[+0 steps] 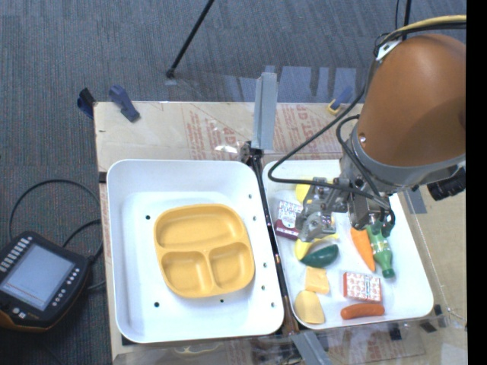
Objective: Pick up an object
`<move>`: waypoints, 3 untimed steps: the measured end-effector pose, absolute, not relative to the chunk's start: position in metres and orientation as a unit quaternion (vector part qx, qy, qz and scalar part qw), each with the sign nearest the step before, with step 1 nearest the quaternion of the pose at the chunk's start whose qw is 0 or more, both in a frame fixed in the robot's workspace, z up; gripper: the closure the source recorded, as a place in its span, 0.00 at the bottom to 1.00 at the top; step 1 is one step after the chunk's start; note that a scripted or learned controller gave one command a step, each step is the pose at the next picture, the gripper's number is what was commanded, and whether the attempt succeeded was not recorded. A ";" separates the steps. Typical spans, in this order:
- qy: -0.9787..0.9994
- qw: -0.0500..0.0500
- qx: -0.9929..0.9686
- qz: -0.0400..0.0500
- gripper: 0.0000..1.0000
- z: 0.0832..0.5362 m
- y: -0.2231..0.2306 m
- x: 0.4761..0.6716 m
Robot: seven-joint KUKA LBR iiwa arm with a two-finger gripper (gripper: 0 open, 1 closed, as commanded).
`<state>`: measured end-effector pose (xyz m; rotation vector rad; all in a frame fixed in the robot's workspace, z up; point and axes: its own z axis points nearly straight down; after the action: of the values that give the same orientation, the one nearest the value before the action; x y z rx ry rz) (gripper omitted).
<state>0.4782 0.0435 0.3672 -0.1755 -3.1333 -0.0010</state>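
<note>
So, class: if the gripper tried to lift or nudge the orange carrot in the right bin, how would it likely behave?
The carrot looks like smooth moulded plastic, so probably stiff, light and somewhat slippery. Its round, tapered shape suggests it could roll in a curve if nudged. It lies close beside the green bottle, which might get knocked too.

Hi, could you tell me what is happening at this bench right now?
The arm reaches in from the right, and its gripper hangs low over the right bin, just above a dark green vegetable among toy foods such as a carrot and a sausage. The left bin holds a yellow divided tray.
</note>
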 end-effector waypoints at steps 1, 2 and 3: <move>-1.000 0.003 0.003 0.000 1.00 0.316 0.087 0.540; -0.994 0.000 0.106 -0.001 1.00 0.338 0.182 0.544; -0.993 0.006 0.120 0.000 1.00 0.243 0.213 0.587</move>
<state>0.5874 0.2133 0.2434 0.3755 -3.1077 -0.0009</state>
